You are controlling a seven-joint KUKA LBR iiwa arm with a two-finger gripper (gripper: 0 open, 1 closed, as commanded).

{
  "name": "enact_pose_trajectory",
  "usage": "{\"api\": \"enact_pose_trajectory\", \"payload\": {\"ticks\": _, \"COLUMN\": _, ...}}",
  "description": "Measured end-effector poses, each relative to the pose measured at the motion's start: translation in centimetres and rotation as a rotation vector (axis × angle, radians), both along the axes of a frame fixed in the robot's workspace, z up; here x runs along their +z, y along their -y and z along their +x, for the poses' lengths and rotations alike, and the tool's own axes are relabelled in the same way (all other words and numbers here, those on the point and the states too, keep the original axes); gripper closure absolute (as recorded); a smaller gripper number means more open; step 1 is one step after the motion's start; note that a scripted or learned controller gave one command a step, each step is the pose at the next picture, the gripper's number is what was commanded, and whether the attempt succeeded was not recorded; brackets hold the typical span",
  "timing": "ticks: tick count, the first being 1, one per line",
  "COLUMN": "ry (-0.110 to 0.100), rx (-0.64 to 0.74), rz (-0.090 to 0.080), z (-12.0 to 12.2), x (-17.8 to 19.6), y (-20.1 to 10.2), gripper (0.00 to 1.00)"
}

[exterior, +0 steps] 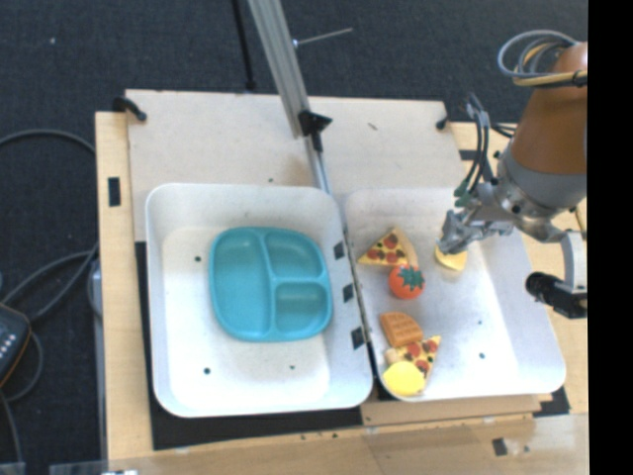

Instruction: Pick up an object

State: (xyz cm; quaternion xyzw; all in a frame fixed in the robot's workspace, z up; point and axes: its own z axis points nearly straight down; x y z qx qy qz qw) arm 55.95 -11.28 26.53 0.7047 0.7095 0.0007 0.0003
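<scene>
A blue divided plate lay in the left bin, well apart from anything the arm was working on. Across the divider, the right bin held a cluster of toy food: a pizza slice at about ten o'clock in that bin, a small red tomato just below it, and toward seven o'clock a waffle-like brown piece, a second pizza slice and a yellow lemon-like piece crowded close together. Furthest right, at about twelve o'clock in the bin, the gripper stood low over a small yellow piece, which looked like the likely target. How far the claw was open, and whether it had hold of anything, could not be told from this angle. The yellow piece was probably light, hard, smooth plastic, prone to slipping or skidding on the slick bin floor. A pinch across its narrower flat sides, centred, seemed safest.
</scene>
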Motion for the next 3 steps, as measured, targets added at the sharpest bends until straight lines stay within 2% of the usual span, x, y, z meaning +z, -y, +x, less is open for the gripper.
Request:
{"api": "enact_pose_trajectory", "payload": {"ticks": 1, "ry": -0.001, "rx": 0.0, "rz": 0.0, "z": -0.7, "x": -1.2, "y": -5.4, "gripper": 1.0}}
{"api": "enact_pose_trajectory", "payload": {"ticks": 3, "ry": 0.0, "rx": 0.001, "rz": 0.001, "z": 0.3, "x": -0.6, "y": -14.9, "gripper": 1.0}}
